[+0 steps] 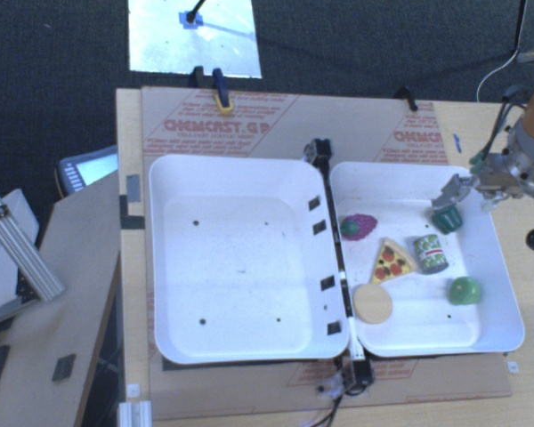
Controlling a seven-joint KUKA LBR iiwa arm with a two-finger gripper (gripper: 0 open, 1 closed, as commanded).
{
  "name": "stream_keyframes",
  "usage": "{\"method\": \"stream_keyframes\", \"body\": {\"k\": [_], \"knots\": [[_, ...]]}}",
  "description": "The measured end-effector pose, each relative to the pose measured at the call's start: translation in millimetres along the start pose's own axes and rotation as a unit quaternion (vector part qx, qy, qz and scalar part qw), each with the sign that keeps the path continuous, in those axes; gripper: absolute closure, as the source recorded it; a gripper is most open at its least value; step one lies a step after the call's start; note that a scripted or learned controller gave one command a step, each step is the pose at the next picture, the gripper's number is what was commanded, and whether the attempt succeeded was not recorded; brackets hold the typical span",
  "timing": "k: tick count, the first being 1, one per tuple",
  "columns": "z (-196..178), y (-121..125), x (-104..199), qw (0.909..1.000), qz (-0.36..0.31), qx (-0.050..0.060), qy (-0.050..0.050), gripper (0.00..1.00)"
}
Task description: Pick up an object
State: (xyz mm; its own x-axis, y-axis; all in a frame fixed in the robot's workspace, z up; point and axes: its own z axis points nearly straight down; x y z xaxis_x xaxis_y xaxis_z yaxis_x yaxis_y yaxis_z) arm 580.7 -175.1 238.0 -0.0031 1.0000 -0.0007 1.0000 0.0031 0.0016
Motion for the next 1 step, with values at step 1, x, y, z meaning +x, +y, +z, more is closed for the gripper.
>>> {"method": "stream_keyframes", "body": {"k": [1], "knots": [[116.3,25.6,56.2,1.0,-0.003,0.004,0.002,0.0]]}}
